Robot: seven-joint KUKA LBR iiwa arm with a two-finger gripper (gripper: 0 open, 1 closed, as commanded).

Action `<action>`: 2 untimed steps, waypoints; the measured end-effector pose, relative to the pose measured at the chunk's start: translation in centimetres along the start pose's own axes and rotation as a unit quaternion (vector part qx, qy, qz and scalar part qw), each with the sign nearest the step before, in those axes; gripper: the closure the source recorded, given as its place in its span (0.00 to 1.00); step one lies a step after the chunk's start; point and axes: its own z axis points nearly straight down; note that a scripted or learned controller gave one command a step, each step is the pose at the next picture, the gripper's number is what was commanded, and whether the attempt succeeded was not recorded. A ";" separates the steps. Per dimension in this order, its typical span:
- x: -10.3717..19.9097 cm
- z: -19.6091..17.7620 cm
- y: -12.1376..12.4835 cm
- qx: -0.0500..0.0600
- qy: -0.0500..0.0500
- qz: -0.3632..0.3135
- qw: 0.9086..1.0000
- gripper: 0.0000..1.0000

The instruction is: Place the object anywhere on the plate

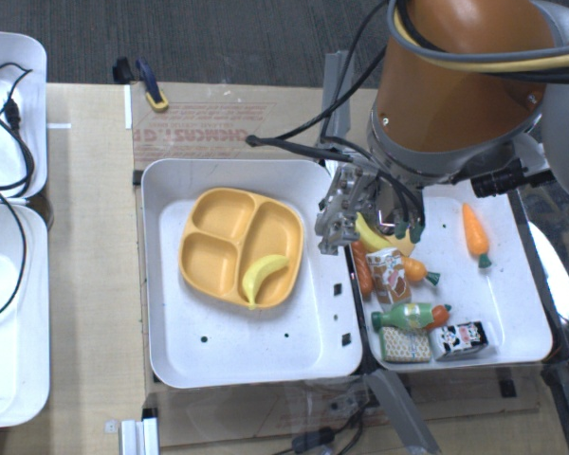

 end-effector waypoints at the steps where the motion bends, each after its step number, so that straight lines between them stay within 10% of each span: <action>1: 2.2 15.4 5.9 0.001 0.002 0.090 0.996 1.00; 2: 1.8 15.9 3.2 0.000 0.001 0.002 1.000 1.00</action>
